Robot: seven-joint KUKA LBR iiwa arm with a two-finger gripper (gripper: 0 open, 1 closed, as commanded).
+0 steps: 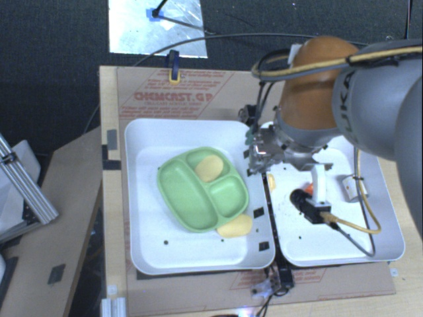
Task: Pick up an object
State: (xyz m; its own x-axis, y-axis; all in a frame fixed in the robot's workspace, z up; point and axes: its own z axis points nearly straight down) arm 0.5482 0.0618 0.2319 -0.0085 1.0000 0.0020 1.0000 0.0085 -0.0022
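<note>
Left bin (142,197) and right bin (377,243): white. Divided plate (192,200) pale green, plain. Two pale yellow pieces: one (210,168) in the plate's compartment, one (236,226) at its rim. Arm (383,104) grey, orange band (317,84). Cardboard sheet (192,94) tan, red lettering. Backdrop (53,45) dark.

A brown cardboard sheet (173,91) printed with red lettering covers the bench (73,197), whose tan top shows at the left. Behind it hangs dark, quilted-looking fabric (53,45) with a shiny silver panel (156,18) fixed on it. An aluminium rail (23,183) slants in at the left edge.
</note>
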